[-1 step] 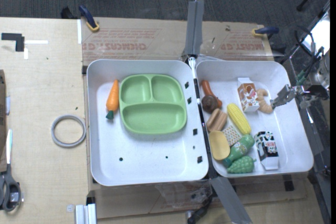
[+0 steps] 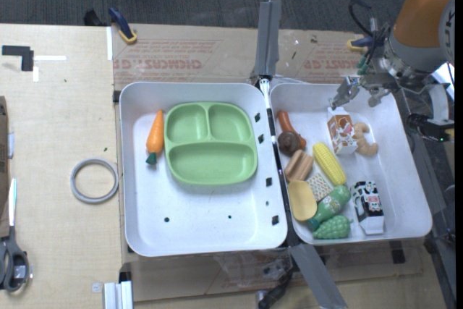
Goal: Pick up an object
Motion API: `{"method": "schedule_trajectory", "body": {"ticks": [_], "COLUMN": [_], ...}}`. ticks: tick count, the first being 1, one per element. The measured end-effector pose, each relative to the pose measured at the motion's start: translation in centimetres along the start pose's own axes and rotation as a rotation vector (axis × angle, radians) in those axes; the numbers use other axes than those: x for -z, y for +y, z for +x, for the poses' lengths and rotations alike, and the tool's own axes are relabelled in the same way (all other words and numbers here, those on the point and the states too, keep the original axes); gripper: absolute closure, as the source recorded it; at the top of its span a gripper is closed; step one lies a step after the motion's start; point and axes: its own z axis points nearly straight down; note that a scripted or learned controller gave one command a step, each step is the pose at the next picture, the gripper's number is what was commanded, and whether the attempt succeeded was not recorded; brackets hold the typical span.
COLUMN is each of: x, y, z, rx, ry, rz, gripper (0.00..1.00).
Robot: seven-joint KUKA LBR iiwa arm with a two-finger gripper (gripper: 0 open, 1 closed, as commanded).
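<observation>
The gripper [image 2: 354, 89] hangs over the back of the right-hand bin [image 2: 409, 177], fingers a little spread as far as I can judge, nothing between them. Just in front of it and slightly lower in view stands the small snack carton [image 2: 340, 132], upright, with a pale pastry [image 2: 365, 144] touching its right side. So the nearest pick lies almost straight below, toward the bin's middle. The corn cob [image 2: 329, 163] slants further on.

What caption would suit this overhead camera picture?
Arm's tool above the right bin of toy food; green tray and carrot in the left bin.
</observation>
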Motion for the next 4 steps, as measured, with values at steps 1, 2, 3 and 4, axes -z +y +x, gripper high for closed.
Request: {"method": "schedule_trajectory", "body": {"ticks": [1,2,3,4], "x": [-9.2,-10.5,-9.6,-0.7], "y": [-0.7,-4.8,-4.9,1.5], "z": [0.3,4.8,4.5,8.7], "rx": [0.174,0.089,0.084,0.015], "ry": [-0.001,-0.002,-0.003,0.000], "rz": [-0.003,-0.006,-0.005,-0.001], "gripper": [0.00,0.00,1.00,1.00]}}
